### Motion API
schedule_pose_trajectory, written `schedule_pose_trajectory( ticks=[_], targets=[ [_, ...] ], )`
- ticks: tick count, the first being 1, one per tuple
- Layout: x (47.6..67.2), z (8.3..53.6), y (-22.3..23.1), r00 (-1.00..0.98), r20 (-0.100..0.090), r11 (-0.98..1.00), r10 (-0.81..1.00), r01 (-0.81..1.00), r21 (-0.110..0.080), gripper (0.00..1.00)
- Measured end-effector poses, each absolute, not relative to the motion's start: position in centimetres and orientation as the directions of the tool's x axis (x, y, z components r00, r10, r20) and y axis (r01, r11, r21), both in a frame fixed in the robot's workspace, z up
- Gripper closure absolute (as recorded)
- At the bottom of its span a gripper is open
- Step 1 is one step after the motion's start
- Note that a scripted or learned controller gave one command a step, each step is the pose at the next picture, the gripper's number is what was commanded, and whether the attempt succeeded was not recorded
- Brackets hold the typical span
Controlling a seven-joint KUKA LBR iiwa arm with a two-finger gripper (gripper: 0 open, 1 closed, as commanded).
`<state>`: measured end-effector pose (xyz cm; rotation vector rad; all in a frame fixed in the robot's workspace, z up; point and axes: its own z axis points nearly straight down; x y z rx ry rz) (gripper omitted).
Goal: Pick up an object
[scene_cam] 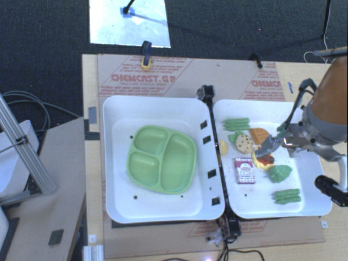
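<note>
2 bins [163, 105]; gripper [265, 150] amid crowded toy food [246, 171], grip state unclear; green tray [162, 159] apart.

Dark carpet [43, 31] (speckled), pale floor panel [129, 15]

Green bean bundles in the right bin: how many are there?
2. One green bean bundle lies near the far edge of the right bin, and another bundle lies near its front right corner. The gripper may hide more.
</note>
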<state>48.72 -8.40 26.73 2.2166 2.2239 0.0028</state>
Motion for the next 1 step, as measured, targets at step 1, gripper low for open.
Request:
schedule_pose_trajectory(
  ticks=[1],
  targets=[
    [54.23,21.18,-13.37,0.001,-0.002,-0.001,1.0,1.0,0.003,0.0]
  ],
)
